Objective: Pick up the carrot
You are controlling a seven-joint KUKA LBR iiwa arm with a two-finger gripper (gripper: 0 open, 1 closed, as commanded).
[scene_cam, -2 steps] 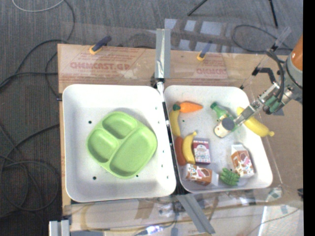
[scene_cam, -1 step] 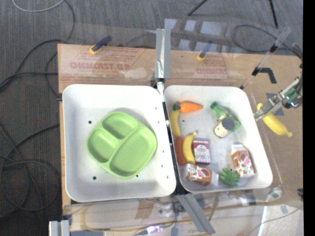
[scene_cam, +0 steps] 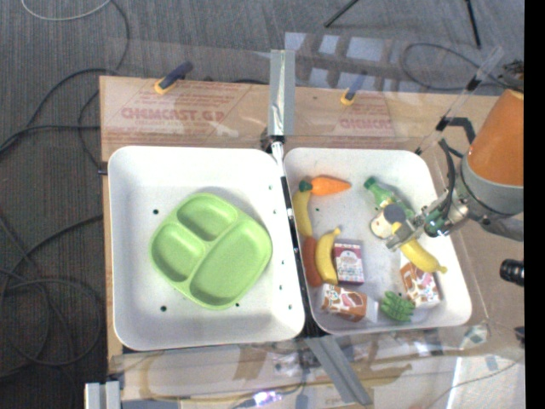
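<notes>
Carrot (scene_cam: 329,185) is the target, but going from the left, the first thing is the left bin (scene_cam: 128,228), which holds a green divided plate (scene_cam: 212,250), far from the fingers and no part of this job. Next comes the right bin (scene_cam: 426,164), crowded with toy food. Along its left wall lies a yellow corn cob (scene_cam: 302,214), with a banana (scene_cam: 326,255) and a small red carton (scene_cam: 348,262) just right of it, all on the far side of the bin from the fingers. The carrot lies near the top of this bin, up and well to the left of the fingers, apart from them, with a green bottle (scene_cam: 381,191) between. Its long axis runs roughly left to right: the green leafy end points left, near the corn, and the orange tip points right, toward the arm. It is short, plump and bright orange, lying flat on the bin floor with open space around its tip. The fingers (scene_cam: 407,228) sit low over the right half of the bin, close to a round yellowish piece (scene_cam: 388,222) and just above a second banana (scene_cam: 423,256); I cannot tell whether they are spread or closed, and nothing is visibly held. My judgement is that the coming move must carry them up-left and across the carrot's narrow width.
</notes>
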